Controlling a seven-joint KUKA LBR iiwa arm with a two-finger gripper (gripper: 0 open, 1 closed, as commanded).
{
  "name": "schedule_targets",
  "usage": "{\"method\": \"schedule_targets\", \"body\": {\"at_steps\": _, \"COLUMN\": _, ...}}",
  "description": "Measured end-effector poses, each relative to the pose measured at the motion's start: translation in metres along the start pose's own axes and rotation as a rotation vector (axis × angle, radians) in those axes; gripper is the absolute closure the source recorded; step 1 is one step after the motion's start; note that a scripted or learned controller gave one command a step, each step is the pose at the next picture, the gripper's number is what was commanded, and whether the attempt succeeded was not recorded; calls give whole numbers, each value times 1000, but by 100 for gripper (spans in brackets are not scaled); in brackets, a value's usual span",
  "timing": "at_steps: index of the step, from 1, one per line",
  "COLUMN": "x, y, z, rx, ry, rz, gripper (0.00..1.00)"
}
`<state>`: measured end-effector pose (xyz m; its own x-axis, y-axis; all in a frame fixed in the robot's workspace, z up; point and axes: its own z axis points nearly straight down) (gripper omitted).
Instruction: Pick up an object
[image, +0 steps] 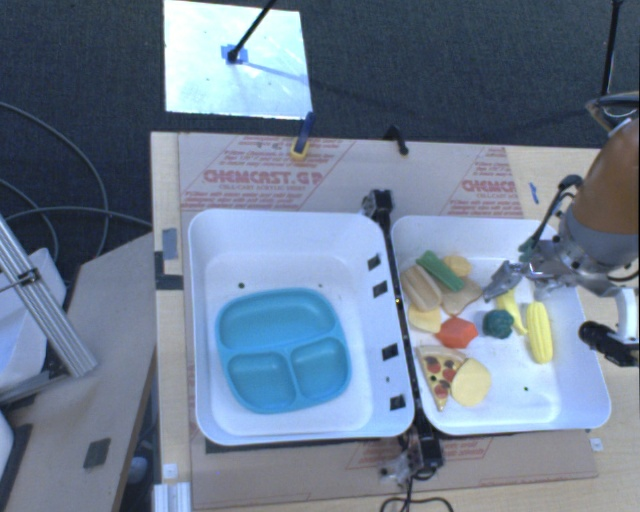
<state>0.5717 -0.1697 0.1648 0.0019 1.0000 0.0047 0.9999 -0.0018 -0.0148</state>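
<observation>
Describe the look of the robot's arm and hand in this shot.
The arm is bulky and rounded, with a broad orange band above a grey wrist section. A thin dark cable loops along its left side. The hand is a small assembly of bare grey metal, much slimmer than the arm, ending in narrow parts. No markings are legible.

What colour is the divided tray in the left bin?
Light blue tray, seen in the camera view.
</observation>
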Motion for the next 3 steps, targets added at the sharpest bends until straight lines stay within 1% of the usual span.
{"method": "schedule_targets", "body": {"at_steps": 1, "x": 21, "y": -23, "z": 85, "rx": -13, "ry": -3, "rz": -3, "gripper": 0}}
{"method": "schedule_targets", "body": {"at_steps": 2, "x": 19, "y": -20, "z": 69, "rx": -20, "ry": -5, "rz": -2, "gripper": 100}}
{"method": "schedule_targets", "body": {"at_steps": 3, "x": 95, "y": 15, "z": -95, "rx": -37, "ry": -4, "rz": -15, "gripper": 100}}
